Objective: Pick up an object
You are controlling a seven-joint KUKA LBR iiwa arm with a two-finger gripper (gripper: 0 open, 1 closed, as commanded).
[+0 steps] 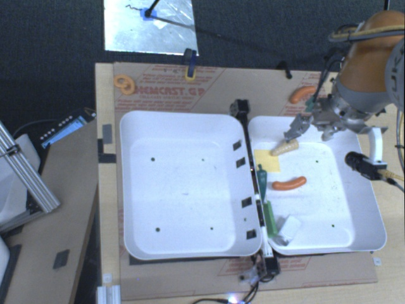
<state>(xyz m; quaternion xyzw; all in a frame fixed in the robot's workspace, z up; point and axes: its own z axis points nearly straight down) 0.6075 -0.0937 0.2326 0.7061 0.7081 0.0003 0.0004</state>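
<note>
Camera view, your pincer (302,126) hung over the right bin's (361,214) far side, just above a pale corn-like piece (284,147), grip state impossible to tell.

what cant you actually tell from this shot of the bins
- Camera view: whether the gripper touches the pale stick-shaped object just below it; the overhead slant hides any gap.
- Camera view: what the clear crumpled item and the green item in the right bin are; too small and blurred.
- Camera view: the arm's upper part is cut off by the right edge.
- Camera view: part of the orange object beyond the bin is hidden behind the wrist.
</note>
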